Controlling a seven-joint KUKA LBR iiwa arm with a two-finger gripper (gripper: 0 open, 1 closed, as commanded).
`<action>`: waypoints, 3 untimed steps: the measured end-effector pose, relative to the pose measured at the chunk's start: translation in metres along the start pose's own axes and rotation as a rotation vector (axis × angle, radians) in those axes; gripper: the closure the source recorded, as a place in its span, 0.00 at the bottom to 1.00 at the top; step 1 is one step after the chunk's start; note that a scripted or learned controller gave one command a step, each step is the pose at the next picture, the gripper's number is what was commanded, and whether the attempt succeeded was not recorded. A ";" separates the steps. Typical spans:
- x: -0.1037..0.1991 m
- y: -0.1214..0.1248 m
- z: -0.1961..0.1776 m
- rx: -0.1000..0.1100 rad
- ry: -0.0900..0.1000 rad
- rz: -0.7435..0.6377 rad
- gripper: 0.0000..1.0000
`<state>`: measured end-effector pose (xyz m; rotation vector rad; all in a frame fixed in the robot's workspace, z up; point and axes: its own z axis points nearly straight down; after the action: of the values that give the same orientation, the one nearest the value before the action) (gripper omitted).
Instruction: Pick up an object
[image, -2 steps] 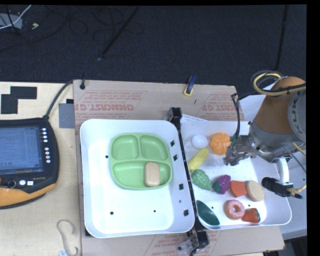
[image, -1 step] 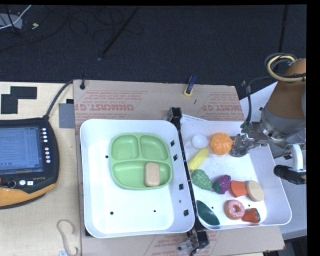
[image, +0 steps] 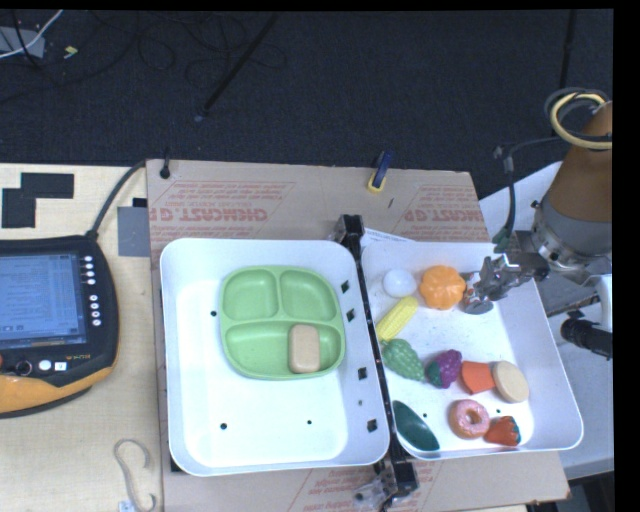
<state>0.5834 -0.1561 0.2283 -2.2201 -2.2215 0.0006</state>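
Two white bins (image: 190, 420), cardboard (image: 300, 205) printed "CHEMCAST GP"

Plate (image: 262, 340) in left bin (image: 190, 400), toys (image: 443, 368) right.

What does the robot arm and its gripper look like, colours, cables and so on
The arm is grey with a broad orange-brown band above the wrist. A yellowish cable loop sits at its top, and thin dark cables run down its side. The gripper is small, metallic grey, with two slim fingers.
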 end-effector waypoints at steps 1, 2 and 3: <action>0.050 -0.018 -0.008 0.005 0.003 -0.003 1.00; 0.093 -0.041 0.006 0.008 0.003 -0.003 1.00; 0.151 -0.060 0.010 0.008 0.002 -0.004 1.00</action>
<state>0.5237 -0.0048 0.2180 -2.2103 -2.2214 0.0064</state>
